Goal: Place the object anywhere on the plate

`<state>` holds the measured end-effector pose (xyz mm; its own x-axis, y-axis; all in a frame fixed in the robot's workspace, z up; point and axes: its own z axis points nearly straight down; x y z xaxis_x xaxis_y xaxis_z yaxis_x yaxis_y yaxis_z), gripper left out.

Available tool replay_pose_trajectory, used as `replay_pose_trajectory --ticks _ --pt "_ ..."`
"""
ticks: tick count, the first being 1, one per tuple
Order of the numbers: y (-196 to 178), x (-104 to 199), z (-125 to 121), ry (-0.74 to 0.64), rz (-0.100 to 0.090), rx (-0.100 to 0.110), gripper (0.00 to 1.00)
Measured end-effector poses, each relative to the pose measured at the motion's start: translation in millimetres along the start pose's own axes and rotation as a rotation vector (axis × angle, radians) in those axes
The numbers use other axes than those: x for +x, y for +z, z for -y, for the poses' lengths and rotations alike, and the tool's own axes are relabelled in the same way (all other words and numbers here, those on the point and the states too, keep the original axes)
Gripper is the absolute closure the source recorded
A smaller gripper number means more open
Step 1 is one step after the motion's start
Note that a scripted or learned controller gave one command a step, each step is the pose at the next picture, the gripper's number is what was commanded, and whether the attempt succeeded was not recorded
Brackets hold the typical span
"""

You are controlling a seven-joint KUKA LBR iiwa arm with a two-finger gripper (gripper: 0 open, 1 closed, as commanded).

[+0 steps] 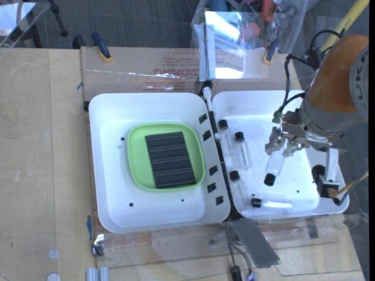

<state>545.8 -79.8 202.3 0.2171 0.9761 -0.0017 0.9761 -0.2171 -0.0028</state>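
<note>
Green plate [136,157] carrying dark ridged block [170,159], left bin. Pincer [280,151] over right bin, gripping clear tube [274,170]. Best lifted straight, carried left, released low over plate.

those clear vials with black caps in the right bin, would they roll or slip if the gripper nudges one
Probably they would roll: the clear vial lies on its side on the smooth floor of the right bin, and it looks round. It may also slip, since the clear wall looks slick. The one under the gripper appears tilted, so it could topple or skid when touched.
</note>
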Motion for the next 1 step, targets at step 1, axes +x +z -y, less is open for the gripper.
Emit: replay_pose_trajectory --ticks 1 --pt "-0.2 0.1 0.0 0.0 0.0 0.0 0.0"
